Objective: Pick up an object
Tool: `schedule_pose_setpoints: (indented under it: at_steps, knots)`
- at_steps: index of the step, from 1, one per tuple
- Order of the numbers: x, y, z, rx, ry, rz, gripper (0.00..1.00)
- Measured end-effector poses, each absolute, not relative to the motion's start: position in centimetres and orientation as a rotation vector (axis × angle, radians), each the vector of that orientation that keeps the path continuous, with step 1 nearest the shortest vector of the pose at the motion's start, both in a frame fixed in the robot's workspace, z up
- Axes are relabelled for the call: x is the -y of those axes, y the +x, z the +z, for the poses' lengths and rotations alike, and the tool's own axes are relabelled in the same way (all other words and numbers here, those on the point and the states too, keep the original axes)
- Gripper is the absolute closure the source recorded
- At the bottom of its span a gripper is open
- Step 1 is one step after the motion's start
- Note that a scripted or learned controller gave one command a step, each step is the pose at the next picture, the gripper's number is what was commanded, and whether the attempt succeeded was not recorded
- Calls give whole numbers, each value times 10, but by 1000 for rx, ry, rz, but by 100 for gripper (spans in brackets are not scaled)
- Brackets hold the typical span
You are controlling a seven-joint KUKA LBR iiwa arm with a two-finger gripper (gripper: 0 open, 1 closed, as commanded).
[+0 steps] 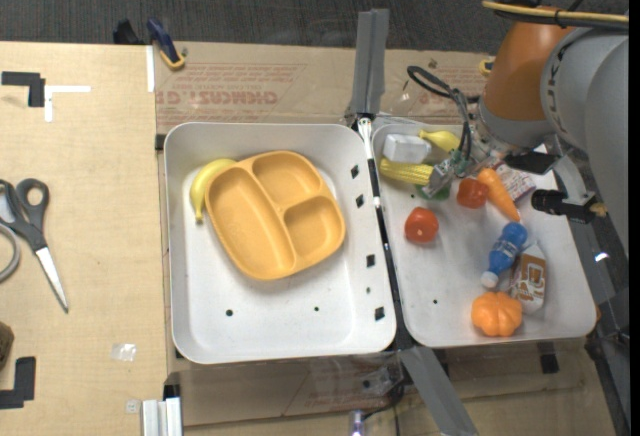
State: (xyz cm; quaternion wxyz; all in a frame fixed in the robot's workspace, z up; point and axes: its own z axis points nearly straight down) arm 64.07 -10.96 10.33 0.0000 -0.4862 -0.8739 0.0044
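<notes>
The right bin (440, 309) holds several toy foods. A red tomato (422, 224) lies near its left wall. A second red piece (472, 192) and an orange carrot (497, 192) lie further back. A blue bottle (503, 254), a brown packet (531, 282) and a small orange pumpkin (497, 314) sit towards the front right. At the back lie a yellow corn cob (405, 172), a banana (441, 138) and a white item (402, 145). My gripper (445, 174) is down at the back of this bin, right beside the corn cob's end.
The left bin (200, 314) bears a yellow divided plate (278, 212) with a banana (205, 184) tucked at its left edge. Scissors (35, 234) lie on the bench at far left. The arm's orange band (520, 74) hangs over the right bin's back corner.
</notes>
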Motion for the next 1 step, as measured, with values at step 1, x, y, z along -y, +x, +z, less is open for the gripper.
schedule_pose_setpoints:
  at_steps: [1]
  knots:
    - [84, 654, 277, 2767, -1494, 2, 100]
